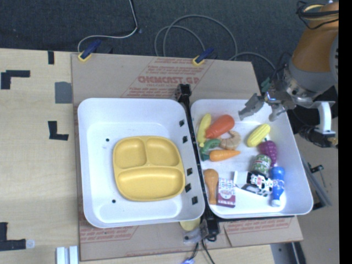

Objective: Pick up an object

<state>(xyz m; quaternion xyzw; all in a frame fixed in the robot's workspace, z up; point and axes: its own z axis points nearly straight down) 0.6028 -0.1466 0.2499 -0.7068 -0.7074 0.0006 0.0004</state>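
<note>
One claw [263, 108] is hovering open, holding nothing, over the right bin's [300, 164] far edge. Corn [258, 135] is lying just beside it.

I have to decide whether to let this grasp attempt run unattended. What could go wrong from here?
The toys in the right bin lie packed together: the corn sits close to the grapes, so closing on one may nudge or catch the other.

The tool hangs open over the bin's far rim, near its wall; a descent here could strike the rim.

The carrot and other round pieces could roll away from the fingers.
</note>
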